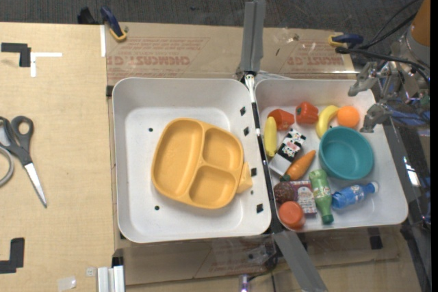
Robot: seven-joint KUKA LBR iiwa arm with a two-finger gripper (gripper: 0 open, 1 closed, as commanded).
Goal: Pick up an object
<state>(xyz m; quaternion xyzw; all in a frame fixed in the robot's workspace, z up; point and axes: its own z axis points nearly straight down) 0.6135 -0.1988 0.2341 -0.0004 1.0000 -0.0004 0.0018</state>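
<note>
Camera view: hovering at the right edge of the frame, above the upper right corner of the right bin (393, 167), the gripper (373, 100); jaw state impossible to tell, and nothing visibly pinched.

Lying in the right bin, right of centre: a teal bowl (347, 152), touching an orange ball (348, 117) and a yellow banana (326, 120) above it. Crowding the bin's left half: a red pepper (307, 112), a second banana (271, 135), a cow-patterned carton (289, 147), a carrot (299, 165), a green bottle (321, 195) and a blue bottle (353, 195).

Sitting in the left bin (130, 167), centre of frame: a yellow divided plate (197, 163).

Resting on the bench at far left: scissors (26, 154).
</note>
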